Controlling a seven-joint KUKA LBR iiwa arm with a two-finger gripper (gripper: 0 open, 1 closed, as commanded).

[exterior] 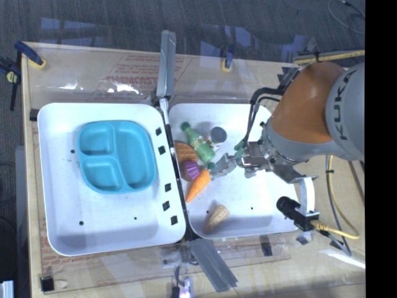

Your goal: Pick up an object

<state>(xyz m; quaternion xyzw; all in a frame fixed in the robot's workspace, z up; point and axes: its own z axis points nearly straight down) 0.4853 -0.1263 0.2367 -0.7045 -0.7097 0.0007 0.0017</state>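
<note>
On the worktop (62, 98), the left bin (56, 185) holds a blue divided tray (118, 155). Nothing there sits near the arm.

In the right bin (248, 219), a cluster of small play-food pieces crowds the divider wall: a brown piece (184, 150), a purple piece (190, 169), a green bottle (197, 139) and an orange carrot (197, 185). They are probably light, rigid plastic, smooth and liable to slip or roll. The carrot looks the best candidate; I would take it across its thicker end, where the sides give the most purchase.

A cone-shaped piece (217, 215) lies alone at 6 o'clock of the cluster, and a grey round cap (218, 133) at 1 o'clock.

The gripper (224, 164) is just beside the cluster; the carrot lies at its 8 o'clock, close by. I cannot tell whether it is released or clenched, and nothing visible sits in it.
</note>
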